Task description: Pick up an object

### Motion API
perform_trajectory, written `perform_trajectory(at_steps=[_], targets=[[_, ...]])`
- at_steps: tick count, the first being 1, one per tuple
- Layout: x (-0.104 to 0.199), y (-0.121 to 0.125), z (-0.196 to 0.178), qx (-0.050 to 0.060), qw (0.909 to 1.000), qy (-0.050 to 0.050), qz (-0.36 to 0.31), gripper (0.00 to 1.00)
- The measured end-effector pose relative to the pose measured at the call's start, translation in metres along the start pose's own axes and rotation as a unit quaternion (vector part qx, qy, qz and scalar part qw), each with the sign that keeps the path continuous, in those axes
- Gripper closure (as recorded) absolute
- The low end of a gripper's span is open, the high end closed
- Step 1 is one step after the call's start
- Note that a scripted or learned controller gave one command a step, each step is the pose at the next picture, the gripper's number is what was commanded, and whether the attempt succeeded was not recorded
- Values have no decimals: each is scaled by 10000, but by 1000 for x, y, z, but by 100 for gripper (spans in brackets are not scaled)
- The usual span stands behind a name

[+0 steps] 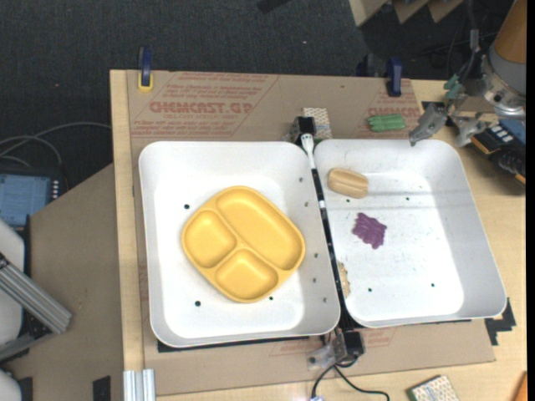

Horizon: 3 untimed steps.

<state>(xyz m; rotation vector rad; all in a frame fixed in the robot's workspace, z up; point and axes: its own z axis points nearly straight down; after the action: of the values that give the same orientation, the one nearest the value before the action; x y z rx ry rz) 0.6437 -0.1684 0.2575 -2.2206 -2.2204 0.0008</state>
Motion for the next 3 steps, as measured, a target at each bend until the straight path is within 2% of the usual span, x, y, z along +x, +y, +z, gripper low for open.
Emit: perform_trajectory(at_steps=[1,2,3], targets=[[58,-40,179,18,10000,9,-16,0],[50,16,178,169,9999,0,-19,0],[-20,23,172,-29,10000,-28,26,0]])
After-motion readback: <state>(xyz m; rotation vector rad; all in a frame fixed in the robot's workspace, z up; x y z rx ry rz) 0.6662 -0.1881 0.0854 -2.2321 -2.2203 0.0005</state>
